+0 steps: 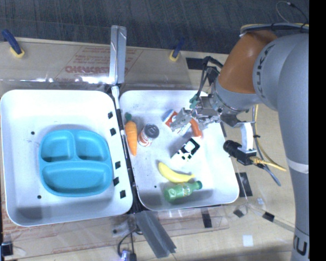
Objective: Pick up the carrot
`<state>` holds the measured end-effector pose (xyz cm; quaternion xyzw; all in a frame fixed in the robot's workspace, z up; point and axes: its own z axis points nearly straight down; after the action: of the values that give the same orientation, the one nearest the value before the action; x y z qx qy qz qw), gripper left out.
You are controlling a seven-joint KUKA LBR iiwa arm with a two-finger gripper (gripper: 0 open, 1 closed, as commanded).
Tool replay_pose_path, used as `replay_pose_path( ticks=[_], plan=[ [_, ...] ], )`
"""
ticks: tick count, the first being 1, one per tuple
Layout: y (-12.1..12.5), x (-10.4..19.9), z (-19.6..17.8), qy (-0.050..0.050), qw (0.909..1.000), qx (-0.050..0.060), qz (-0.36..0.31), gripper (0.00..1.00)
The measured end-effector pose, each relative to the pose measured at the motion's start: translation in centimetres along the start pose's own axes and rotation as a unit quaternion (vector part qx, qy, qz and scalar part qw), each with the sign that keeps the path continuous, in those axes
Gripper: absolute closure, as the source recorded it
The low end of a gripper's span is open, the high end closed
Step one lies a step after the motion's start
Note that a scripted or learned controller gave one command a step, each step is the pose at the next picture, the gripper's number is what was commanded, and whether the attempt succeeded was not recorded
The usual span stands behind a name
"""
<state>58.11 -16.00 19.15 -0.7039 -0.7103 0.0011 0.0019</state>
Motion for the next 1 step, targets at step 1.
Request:
replay_pose_path(
  ticks=[1],
  plan=[
    [4.13, 4.26, 6.36, -0.002, 0.9958, -0.012, -0.091, 0.0]
  ],
)
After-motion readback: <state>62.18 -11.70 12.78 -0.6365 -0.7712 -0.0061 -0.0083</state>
